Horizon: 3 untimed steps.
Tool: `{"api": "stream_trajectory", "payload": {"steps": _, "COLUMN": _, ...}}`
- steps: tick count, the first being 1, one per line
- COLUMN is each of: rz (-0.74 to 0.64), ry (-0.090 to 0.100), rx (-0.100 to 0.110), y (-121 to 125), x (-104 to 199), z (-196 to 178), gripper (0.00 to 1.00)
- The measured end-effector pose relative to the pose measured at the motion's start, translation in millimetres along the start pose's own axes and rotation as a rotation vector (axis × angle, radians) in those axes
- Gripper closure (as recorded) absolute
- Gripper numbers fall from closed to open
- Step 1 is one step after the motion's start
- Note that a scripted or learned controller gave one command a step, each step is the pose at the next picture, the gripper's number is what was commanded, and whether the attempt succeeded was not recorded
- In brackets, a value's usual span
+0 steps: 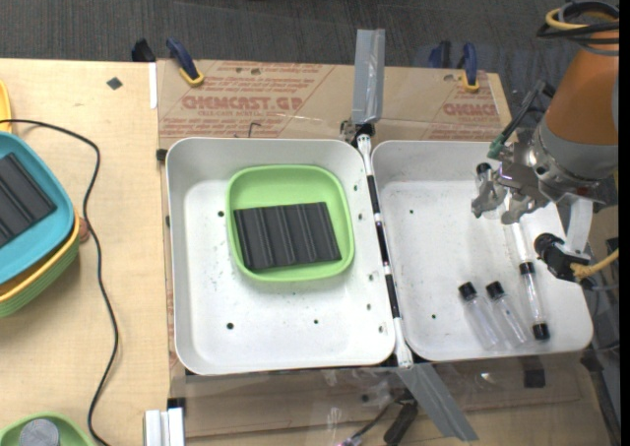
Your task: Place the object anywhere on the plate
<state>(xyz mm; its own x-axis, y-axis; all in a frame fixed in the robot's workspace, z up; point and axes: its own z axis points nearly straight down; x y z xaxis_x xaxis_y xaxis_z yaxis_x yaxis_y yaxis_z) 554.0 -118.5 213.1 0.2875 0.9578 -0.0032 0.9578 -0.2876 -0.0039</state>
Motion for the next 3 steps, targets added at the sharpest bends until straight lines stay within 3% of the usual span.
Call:
{"api": "stream_trajectory", "payload": {"steps": 1, "rz": 0.000, "ry": 0.000, "rx": 0.000, "y": 0.1, "x": 0.0, "z": -0.1, "gripper": 0.00}}
{"api": "stream_trajectory", "payload": {"steps": 2, "rz": 0.149, "ry": 0.000, "rx": -0.001, "y": 52.5, "x": -34.9, "z": 0.5, "gripper": 0.00}}
{"api": "stream_trajectory", "payload": {"steps": 3, "rz": 0.319, "ry": 0.001, "rx": -0.001, "y": 76.5, "x": -60.5, "z": -6.3, "gripper": 0.00}}
